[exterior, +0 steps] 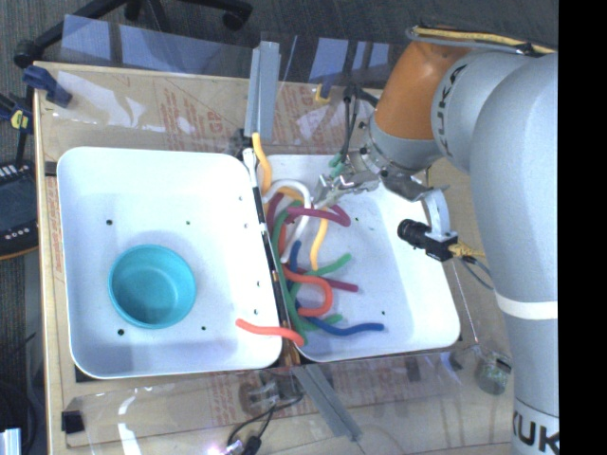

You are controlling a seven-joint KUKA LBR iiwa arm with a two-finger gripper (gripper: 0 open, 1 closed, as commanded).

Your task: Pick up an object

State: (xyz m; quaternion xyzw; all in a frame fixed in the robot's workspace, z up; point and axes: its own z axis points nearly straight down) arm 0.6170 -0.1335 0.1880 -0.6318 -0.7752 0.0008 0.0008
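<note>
Arm over the right bin (432,325)
The gripper (327,190), upper centre of frame, hangs above a tangle of coloured noodles (311,263); whether the fingers are open, I cannot tell.

One camera hangs fixed above the bench (171,112), tilted down at a slant, far enough off to take in both white bins (85,173) edge to edge. The arm (493,112) comes in along the bench's right side.
</note>
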